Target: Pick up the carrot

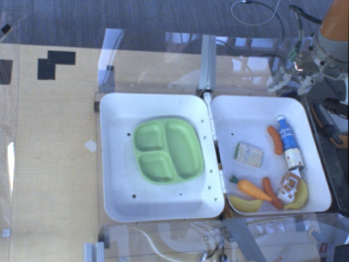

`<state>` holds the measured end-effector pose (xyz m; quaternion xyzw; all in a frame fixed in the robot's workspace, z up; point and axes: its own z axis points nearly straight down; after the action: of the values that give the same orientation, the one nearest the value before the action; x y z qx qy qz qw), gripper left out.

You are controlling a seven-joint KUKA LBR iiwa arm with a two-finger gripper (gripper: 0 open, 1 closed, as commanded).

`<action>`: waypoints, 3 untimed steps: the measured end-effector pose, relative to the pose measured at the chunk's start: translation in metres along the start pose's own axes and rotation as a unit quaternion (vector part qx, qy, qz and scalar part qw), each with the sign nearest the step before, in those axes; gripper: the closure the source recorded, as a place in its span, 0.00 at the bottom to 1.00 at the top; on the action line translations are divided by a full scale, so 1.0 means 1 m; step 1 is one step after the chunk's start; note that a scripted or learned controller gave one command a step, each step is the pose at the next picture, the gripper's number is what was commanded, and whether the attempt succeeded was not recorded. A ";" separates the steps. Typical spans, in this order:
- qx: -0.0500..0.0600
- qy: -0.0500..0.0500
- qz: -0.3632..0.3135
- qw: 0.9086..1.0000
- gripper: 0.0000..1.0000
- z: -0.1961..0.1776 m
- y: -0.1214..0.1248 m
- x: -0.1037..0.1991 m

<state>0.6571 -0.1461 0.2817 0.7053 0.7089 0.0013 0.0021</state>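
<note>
The carrot [253, 189] is orange with a small green top and lies near the front of the right bin [251, 116], its tip pointing right. It rests against a yellow banana [244, 203] and an orange-red sausage [270, 192]. My gripper [291, 82] hangs beyond the right bin's far right corner, well away from the carrot. Its fingers look spread apart with nothing between them. The orange band of the arm [334, 16] shows at the top right.
The right bin also holds a blue bottle [288, 143], a second sausage [275, 139], a green-speckled sponge [248, 154], a small carton [288, 185] and another banana [299, 198]. A green divided plate [166, 150] sits in the left bin [117, 162]. Cables [256, 10] lie behind the bins.
</note>
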 end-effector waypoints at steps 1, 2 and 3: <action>0.001 0.001 -0.028 1.000 0.00 0.108 0.004 0.060; 0.000 0.001 -0.013 1.000 0.00 0.094 -0.085 0.098; 0.001 0.001 -0.001 1.000 0.00 0.125 -0.170 0.061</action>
<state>0.4873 -0.0863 0.1561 0.7047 0.7095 0.0009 0.0008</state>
